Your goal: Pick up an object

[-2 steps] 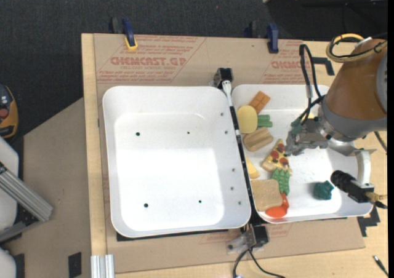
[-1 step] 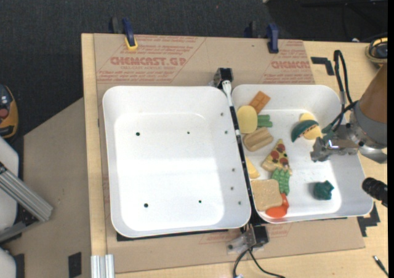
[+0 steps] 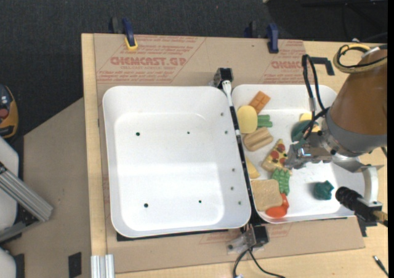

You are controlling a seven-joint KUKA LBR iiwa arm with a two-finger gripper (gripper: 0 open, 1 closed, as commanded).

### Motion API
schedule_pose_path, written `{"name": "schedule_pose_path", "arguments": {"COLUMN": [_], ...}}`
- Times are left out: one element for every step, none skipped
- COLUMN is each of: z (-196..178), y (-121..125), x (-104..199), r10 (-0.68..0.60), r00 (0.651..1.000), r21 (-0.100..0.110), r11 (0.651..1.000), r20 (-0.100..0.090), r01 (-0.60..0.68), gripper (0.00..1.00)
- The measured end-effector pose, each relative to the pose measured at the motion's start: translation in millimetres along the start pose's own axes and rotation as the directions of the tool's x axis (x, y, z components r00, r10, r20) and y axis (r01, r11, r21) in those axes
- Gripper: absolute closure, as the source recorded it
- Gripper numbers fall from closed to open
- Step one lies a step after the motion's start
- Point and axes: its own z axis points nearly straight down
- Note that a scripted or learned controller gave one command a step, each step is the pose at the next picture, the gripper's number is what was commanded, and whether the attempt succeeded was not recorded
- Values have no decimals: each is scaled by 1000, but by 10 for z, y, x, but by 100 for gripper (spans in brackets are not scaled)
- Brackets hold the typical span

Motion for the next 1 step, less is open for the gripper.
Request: {"name": "schedule_pose_path", "arguments": {"z": [117], "y": [3], "x": [1054], "r10": [-3], "r00": [1000], "r21": [1], "r11": [1000], "r20": [0], "r01": [3], "gripper": [100]}}
